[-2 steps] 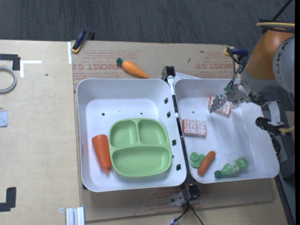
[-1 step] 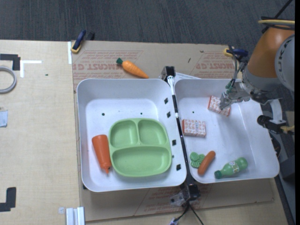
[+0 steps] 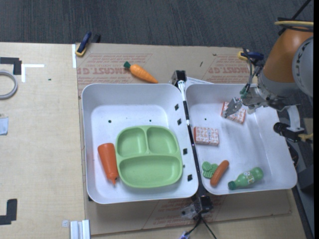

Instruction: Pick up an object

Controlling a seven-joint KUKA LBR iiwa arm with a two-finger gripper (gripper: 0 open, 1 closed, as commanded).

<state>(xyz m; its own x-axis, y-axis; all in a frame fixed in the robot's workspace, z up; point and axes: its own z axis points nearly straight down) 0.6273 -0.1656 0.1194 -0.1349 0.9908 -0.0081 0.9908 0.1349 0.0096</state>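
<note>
A: Bench status. Two white bins side by side on cardboard. Left bin (image 3: 99,96) holds a green divided plate (image 3: 148,156) near its middle, lying flat, and an orange carrot-shaped toy (image 3: 108,162) just beside the plate's left edge, close to the bin's left wall.

B: Right bin?

A: Right bin (image 3: 264,133) holds four things. A small red-and-white patterned box (image 3: 206,136) lies near the bin's left wall, about mid-depth. Along the front edge: a green leafy toy (image 3: 209,170) touching a second small carrot (image 3: 219,173), which lies tilted, and a green bottle (image 3: 245,178) on its side toward the front right corner, apart from the carrot.

B: And the fourth?

A: A red-and-white packet (image 3: 236,112) toward the bin's back edge, right of centre, tilted.

B: Gripper?

A: The gripper (image 3: 238,105) reaches in from the right and sits right at the packet. Its tip overlaps the packet's upper left part. Finger spacing: cannot tell, the tip is too dark and small against the packet. Cannot confirm a grasp, nor whether the packet is off the bin floor.

B: Outside the bins?

A: A third carrot (image 3: 140,72) lies on the cardboard (image 3: 109,63) behind the left bin's back edge. A blue clip (image 3: 83,43) sits at the cardboard's back left corner.
</note>
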